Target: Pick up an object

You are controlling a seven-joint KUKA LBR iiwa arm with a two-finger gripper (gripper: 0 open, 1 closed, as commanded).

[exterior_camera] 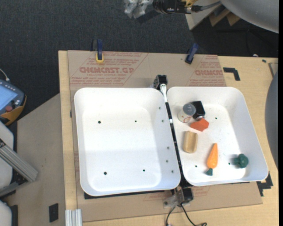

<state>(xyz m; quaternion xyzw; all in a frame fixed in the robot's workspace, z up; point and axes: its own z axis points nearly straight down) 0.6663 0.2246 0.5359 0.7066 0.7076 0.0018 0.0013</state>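
Arm (254,11) raised beyond bins, top right.

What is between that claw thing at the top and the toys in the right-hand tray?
Nothing visible blocks the way. The gripper sits beyond the far edge of the bench, well back from the right bin. The carrot, tan cylinder, orange block and green ball lie uncovered in it, open from above.
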